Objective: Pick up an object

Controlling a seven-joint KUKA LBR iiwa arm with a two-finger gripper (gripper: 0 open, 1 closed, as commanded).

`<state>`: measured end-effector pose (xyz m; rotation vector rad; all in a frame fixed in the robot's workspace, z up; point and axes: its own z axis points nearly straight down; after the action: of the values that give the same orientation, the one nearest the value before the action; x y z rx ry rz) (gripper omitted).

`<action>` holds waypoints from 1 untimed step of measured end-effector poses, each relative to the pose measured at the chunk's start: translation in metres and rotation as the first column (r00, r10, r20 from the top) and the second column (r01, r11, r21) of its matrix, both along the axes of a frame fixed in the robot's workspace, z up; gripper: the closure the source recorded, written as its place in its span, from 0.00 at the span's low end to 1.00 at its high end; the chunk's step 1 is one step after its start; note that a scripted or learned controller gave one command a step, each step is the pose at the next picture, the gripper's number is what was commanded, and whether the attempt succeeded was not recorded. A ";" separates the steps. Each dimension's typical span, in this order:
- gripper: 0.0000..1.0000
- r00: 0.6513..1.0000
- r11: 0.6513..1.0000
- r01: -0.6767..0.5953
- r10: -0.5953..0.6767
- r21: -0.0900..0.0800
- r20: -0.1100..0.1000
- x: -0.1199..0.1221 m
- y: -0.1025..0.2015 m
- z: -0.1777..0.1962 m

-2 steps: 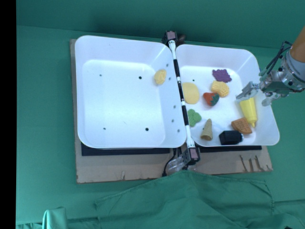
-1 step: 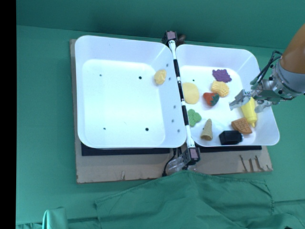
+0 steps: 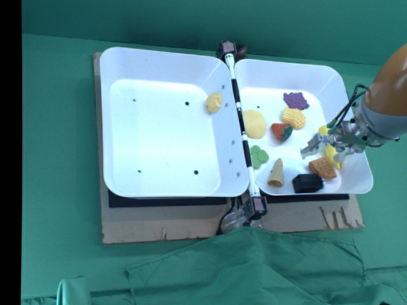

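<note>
In the right bin (image 3: pixel 356 182), at the frame's right, the gripper (image 3: pixel 322 146) hangs with its fingers apart, holding nothing, just above an orange waffle piece (image 3: pixel 323 167) and touching or overlapping a yellow item (image 3: pixel 331 153). A black block (image 3: pixel 307 183), cone (image 3: pixel 276 173) and strawberry (image 3: pixel 281 131) lie nearby. Both bins rest on cardboard (image 3: pixel 159 230) over green cloth (image 3: pixel 57 138).

Arm: reaches in from the right, orange band above the grey wrist.
Gripper (image 3: pixel 320 146): low, pointing left.
Fingers (image 3: pixel 311 149): spread apart.
</note>
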<state>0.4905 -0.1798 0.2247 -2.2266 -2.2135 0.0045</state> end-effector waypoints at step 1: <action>0.00 1.000 1.000 -0.008 0.008 0.002 0.012 0.003 0.002 -0.026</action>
<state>0.4936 -0.1775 0.1985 -2.2230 -2.2276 -0.0109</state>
